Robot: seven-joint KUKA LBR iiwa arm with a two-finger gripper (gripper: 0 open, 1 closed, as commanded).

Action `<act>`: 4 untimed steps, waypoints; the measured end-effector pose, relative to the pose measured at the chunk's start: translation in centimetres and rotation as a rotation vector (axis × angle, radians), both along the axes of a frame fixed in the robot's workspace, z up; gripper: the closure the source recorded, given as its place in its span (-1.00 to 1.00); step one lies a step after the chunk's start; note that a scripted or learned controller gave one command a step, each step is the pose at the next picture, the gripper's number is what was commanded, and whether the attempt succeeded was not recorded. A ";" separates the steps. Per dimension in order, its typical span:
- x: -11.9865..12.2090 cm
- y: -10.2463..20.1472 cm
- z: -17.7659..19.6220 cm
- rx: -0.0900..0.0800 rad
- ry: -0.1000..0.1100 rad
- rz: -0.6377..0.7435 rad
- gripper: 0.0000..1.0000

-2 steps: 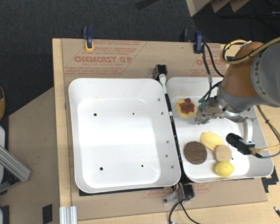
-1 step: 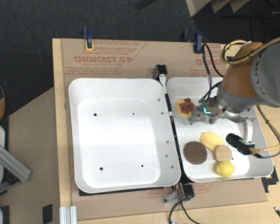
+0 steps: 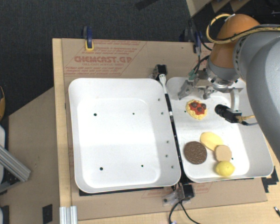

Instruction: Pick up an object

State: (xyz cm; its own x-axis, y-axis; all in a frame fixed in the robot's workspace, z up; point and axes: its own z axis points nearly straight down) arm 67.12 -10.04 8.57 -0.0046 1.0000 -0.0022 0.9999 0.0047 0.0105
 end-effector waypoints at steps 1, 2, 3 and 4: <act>-0.4 -0.1 1.1 0.000 0.006 -0.003 1.00; -0.4 -0.1 1.0 0.000 0.008 -0.003 -1.00; -3.9 -1.3 -0.1 0.003 0.015 -0.006 -1.00; -3.7 -1.2 1.0 0.001 0.009 -0.004 1.00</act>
